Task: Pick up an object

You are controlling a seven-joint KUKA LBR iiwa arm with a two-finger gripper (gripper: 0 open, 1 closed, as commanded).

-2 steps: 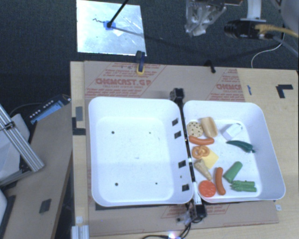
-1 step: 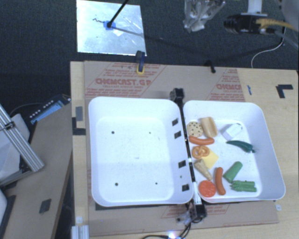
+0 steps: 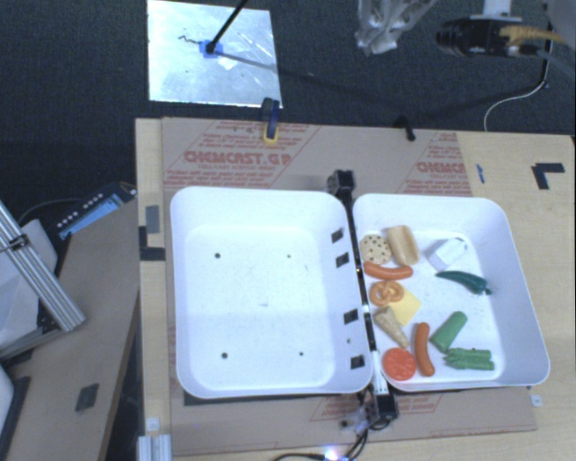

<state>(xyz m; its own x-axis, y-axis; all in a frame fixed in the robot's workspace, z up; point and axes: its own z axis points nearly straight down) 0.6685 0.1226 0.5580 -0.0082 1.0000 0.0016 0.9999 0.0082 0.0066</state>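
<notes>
Blurred at the top edge of the view, above the dark floor and well beyond the bins: hand, pale grey, well apart from every object. Impossible to tell whether released or clenched; nothing visibly grasped. On the surface, a cardboard sheet with red print, bearing the left bin and right bin side by side, touching along a black hinge strip. All candidates for picking lie in the right bin, crowded toward its left wall. At the upper left, a round cookie just beside a bread roll; right of those, a white piece, hard to identify. Below the cookie, a sausage lying crosswise, then a pretzel touching a yellow cheese wedge. Lower still, a tan cone, a red tomato and a second sausage standing nearly lengthwise beside it. Toward the middle, a dark green pepper, a light green cucumber tilted, and green beans near the lower rim. Beyond the cardboard, a yellow clamp and a silver sheet on the floor.
</notes>
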